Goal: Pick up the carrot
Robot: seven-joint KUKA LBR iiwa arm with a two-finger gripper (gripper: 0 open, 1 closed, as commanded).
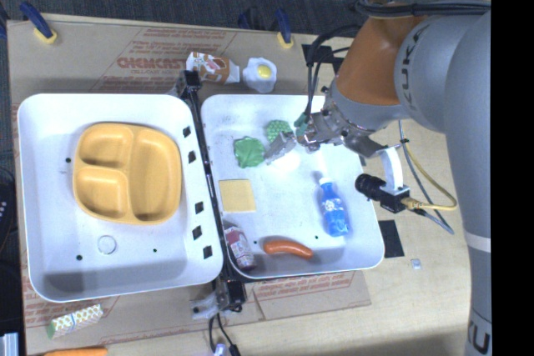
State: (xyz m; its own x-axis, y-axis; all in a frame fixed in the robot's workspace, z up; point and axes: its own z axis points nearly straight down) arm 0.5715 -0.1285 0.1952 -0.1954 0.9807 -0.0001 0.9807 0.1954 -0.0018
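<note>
The carrot (288,247) is a short orange piece lying flat near the front edge of the right bin (367,250), between a dark can (236,246) and a blue bottle (334,209). My gripper (282,147) hangs over the back half of that bin, beside two green leafy pieces (249,151) (277,130), well behind the carrot. Nothing from the bin shows in its grasp. The orange-banded wrist (375,62) hides part of the bin's far right corner.
A yellow cheese slice (238,196) lies in the middle of the right bin. The left bin (42,204) holds a yellow divided plate (129,171). Behind the bins stand a small carton (209,67) and a toy egg (261,73). Cables (417,200) trail off the wrist at right.
</note>
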